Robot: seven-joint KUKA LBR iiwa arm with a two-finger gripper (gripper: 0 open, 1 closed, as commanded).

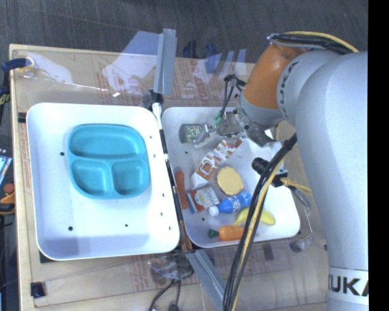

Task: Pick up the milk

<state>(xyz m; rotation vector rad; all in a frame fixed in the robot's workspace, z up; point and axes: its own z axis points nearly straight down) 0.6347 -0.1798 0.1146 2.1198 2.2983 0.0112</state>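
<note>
Now gripper point(228, 125) low in right bin point(281, 229), milk point(200, 198) apart; finger state unclear. Next: reach milk.

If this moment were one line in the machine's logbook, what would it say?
task: pick up milk | end effector: over right bin, far end | milk: lying in right bin, not held | blue tray: left bin

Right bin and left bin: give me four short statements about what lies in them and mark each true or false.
1. The blue tray lies in the left bin. True.
2. The carrot lies near the right bin's front edge. True.
3. The banana lies on the blue tray. False: it lies in the right bin.
4. The blue bottle stands in the left bin. False: it lies on its side in the right bin.
</note>
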